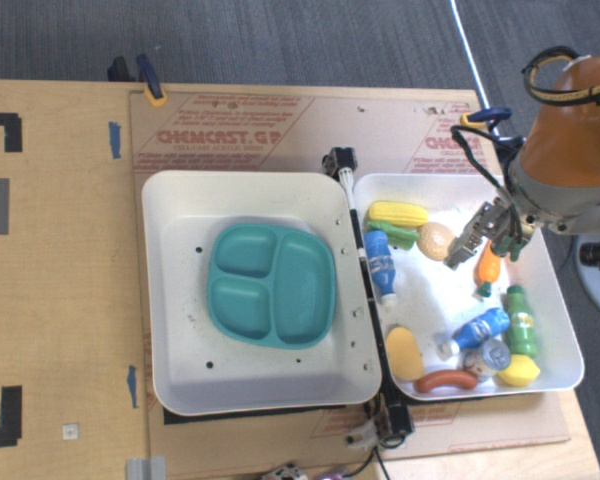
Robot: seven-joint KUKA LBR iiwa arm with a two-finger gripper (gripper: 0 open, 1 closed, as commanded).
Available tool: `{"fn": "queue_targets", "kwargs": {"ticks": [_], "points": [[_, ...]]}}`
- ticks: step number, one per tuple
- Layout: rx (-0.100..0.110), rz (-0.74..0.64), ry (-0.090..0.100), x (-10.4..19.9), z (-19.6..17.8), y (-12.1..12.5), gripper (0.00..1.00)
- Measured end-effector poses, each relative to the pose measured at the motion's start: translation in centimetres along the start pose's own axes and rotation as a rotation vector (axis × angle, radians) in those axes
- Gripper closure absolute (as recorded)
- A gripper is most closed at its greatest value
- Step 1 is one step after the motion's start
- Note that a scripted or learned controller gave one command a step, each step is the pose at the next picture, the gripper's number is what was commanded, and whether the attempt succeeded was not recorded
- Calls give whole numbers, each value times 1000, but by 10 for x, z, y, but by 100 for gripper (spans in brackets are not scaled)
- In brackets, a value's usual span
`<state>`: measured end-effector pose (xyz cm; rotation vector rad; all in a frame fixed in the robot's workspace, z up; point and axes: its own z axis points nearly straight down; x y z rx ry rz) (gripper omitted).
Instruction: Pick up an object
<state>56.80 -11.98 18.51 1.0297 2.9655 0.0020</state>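
Note:
My gripper (484,253) hangs over the upper right part of the right bin (565,313), its two dark fingers spread open. An orange toy carrot (489,267) with a green tip lies just below the gap between the fingers; I cannot tell whether they touch it. A beige ball (435,240) sits close to the left finger. A yellow corn cob (398,213) lies further up and to the left.
The right bin also holds a blue bottle (380,263) by its left wall, a second blue bottle (480,326), a green bottle (521,323), a yellow lemon (520,370), a red sausage (442,380) and an orange-yellow piece (403,353). A teal divided plate (272,283) lies in the left bin (170,268).

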Motion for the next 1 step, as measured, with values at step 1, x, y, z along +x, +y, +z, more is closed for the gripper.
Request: {"fn": "queue_targets", "kwargs": {"ticks": [1], "points": [[2, 86, 1, 29, 93, -50, 100]]}}
